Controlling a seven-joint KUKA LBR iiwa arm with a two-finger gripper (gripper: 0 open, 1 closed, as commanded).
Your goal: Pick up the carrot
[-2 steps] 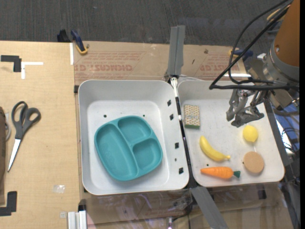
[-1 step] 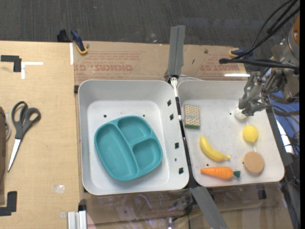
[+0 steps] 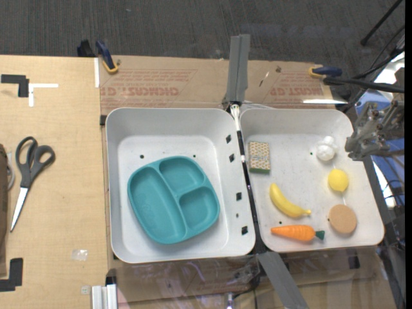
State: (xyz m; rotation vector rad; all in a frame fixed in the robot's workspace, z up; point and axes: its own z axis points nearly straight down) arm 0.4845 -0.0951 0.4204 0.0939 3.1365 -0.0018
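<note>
The carrot (image 3: 296, 232), orange with a green stub at its right end, lies flat near the front edge of the right bin (image 3: 293, 124). My gripper (image 3: 364, 138) shows as a grey mechanism over that bin's right rim, toward the back. It is well behind and to the right of the carrot and touches none of the objects.
The right bin also holds a banana (image 3: 288, 201) just behind the carrot, a brown round disc (image 3: 343, 219), a lemon (image 3: 338, 180), a white lump (image 3: 326, 150) and a speckled block (image 3: 259, 156). A teal divided plate (image 3: 172, 198) lies in the left bin (image 3: 122, 237). Scissors (image 3: 29, 166) rest on the bench at the left.
</note>
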